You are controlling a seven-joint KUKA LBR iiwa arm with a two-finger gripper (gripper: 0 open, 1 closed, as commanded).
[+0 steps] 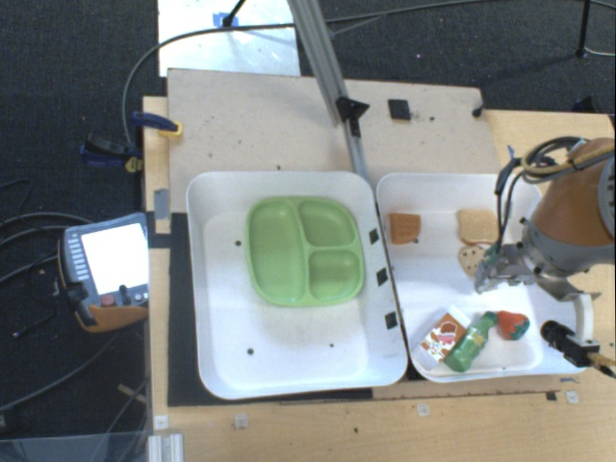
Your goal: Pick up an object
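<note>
From the camera view above the bench, the grey arm with its orange band reaches in from the right and sets its two-finger gripper (493, 269) low over the right-hand shallow white bin (423, 195), close beside a pale speckled cracker-like piece (471, 257); whether its jaws stand open or closed, or hold anything, I cannot tell. Candidate objects lie in this bin: an orange-brown toast-like square (404, 227), a tan bread-like slice (476, 224), a green plastic bottle (471, 342), a red strawberry-like toy (513, 324) and a small red-and-white printed packet (442, 338). The left bin (217, 258) bears a green divided plastic plate (305, 250). The flat pieces could slip from a pinch, and the crowded bottle, toy and packet might be nudged aside. The packet's print is too small to read.
</note>
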